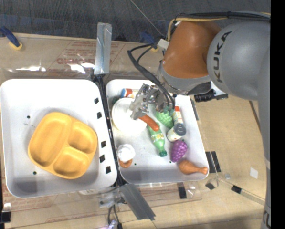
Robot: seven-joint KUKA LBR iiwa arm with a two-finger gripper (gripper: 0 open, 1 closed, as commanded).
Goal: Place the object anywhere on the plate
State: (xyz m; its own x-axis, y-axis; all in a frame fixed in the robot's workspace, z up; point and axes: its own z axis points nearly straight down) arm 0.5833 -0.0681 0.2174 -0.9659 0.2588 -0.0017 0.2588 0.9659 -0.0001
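While the yellow plate (62, 144) sits apart, the gripper (141, 108) – finger state unclear – hovers over toys.

I see the plate (62, 145), a yellow moulded dish with rounded corners, divided by raised ridges into three shallow compartments: one large at its upper left and two smaller toward its lower right. It lies flat, right side up, turned at a slant, in the middle of the left bin (18, 94), apart from every wall. I cannot tell which item is the task's object; the candidates I see lie in the right bin (147, 175): an orange carrot (150, 122), a green bottle (158, 140), purple grapes (179, 150), and a brown drumstick (193, 167).
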